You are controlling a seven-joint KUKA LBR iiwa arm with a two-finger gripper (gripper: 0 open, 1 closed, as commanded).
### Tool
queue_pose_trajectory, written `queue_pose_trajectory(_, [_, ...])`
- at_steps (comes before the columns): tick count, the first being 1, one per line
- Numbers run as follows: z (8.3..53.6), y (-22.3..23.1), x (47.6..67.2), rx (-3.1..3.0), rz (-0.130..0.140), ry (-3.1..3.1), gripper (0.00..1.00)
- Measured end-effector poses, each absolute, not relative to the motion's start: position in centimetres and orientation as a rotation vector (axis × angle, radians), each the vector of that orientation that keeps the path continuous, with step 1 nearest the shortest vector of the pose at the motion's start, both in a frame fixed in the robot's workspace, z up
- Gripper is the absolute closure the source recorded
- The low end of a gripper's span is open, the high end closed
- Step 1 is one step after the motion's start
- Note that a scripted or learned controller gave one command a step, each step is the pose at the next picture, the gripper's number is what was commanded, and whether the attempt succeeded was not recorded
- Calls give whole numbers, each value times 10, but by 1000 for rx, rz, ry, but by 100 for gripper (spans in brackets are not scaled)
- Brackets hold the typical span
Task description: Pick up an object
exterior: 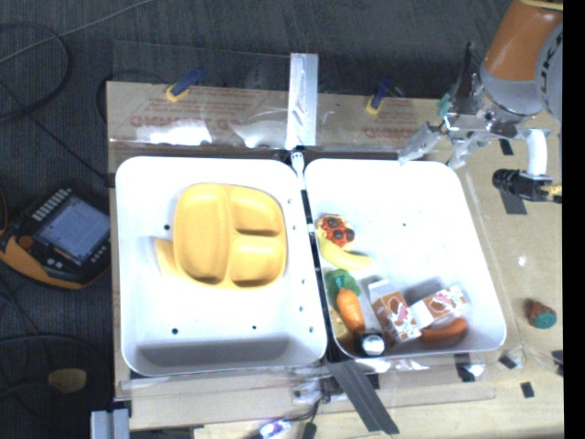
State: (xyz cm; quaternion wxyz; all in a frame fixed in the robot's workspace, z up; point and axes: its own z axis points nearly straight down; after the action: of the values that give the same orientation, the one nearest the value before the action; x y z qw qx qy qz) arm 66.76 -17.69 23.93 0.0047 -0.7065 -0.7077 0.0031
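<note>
A robotics lab: a grey and orange arm (523,44) reaches over a plywood surface (512,273) bearing two white bins (132,245) clamped side by side. A handheld control pendant (64,236) lies on dark carpet (55,44) among loose cables (37,39) (its screen faces up). Toy food (352,268) and tape scraps (512,199) suggest test props.

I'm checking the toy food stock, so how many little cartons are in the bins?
2. One carton and another carton lie side by side near the front of the right bin, by the carrot. More could be hidden beneath the pile.
</note>
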Motion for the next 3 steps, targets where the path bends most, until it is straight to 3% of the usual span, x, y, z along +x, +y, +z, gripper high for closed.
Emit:
queue_pose_trajectory(1, [128, -139, 615, -2247, 14, -2181, 0])
queue_pose_trajectory(2, [89, -106, 640, -2077, 6, -2365, 0])
queue_pose_trajectory(3, [89, -102, 645, -1936, 4, -2488, 0])
